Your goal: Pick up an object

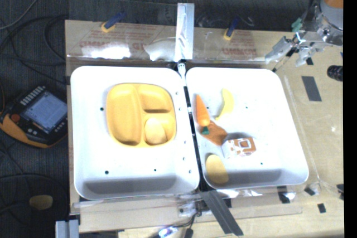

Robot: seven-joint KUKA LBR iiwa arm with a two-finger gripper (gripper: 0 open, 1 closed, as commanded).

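Carrot [202,111] touching brown piece [216,134], banana slice [225,103] beside

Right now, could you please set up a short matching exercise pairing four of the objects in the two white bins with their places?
Things:
1. yellow compartment tray
2. orange plastic carrot
3. pale yellow banana slice
4. tan oval potato-like piece

Places:
A. right bin, near its front edge
B. right bin, beside the divider between the bins
C. middle of the left bin
D. right bin, just right of the carrot

Pairs: 1-C, 2-B, 3-D, 4-A
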